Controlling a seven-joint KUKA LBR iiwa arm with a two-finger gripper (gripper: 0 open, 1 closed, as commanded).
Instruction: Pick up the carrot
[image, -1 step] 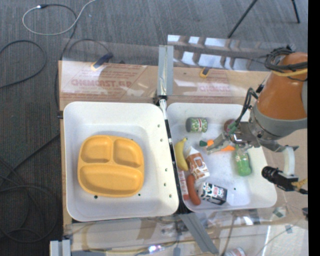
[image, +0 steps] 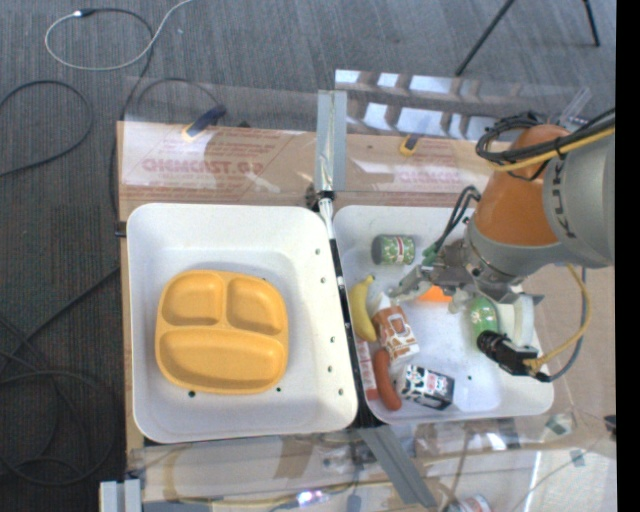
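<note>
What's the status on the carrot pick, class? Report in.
Pincer low in the right bin, over the carrot. Carrot partly hidden beneath it, grasp unconfirmed. Green can and green bottle crowd either side.

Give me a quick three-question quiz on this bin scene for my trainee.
1. True or false: the yellow three-compartment plastic tray lies in the right white bin.
2. Which item lies against the right bin's left wall? A) yellow banana B) green can C) black-and-white carton
3. Fill in: the small orange carrot shows just below the arm's ____.

Key: 1 false, it lies in the left white bin; 2 A; 3 end effector.
</note>
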